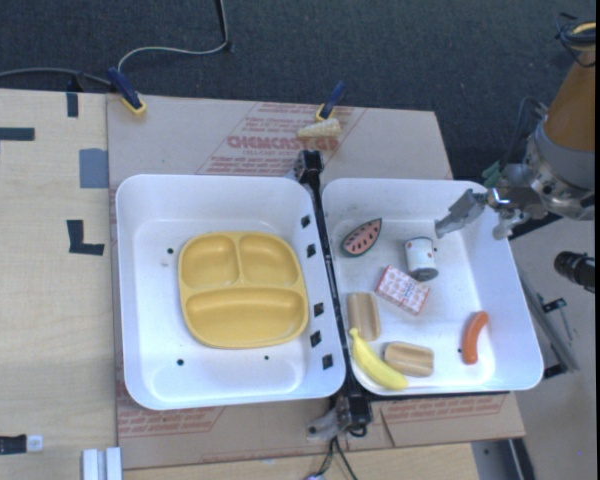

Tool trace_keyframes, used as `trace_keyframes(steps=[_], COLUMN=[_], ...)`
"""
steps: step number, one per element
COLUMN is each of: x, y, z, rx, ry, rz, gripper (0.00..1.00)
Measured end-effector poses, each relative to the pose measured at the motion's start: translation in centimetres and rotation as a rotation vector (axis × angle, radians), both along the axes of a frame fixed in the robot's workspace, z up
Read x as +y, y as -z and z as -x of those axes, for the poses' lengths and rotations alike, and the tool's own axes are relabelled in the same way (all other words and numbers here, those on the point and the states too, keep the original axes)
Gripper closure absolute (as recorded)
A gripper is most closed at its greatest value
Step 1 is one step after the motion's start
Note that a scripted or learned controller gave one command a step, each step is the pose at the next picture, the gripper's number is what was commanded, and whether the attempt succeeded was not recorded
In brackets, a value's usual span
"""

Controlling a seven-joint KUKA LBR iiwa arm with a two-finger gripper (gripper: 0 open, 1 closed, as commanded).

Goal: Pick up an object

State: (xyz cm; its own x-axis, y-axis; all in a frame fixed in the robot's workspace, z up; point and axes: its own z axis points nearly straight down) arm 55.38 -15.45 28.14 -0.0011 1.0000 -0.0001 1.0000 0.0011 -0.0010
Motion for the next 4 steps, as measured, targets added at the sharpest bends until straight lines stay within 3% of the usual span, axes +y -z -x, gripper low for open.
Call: trace_keyframes(steps=[1,2,3,4], x=[1.9,2.6,3.6,3.7], y=[13.5,16.6,17.1,16.0], z=[-4.2,-5.9,-8.3,-8.4], rx=[0.004,-0.027,-0.038,-0.04], ry=[0.0,0.0,-0.003,-0.004], rz=[-0.001,0.011,0.01,0.008], gripper=[0.0,0.0,0.0,1.0])
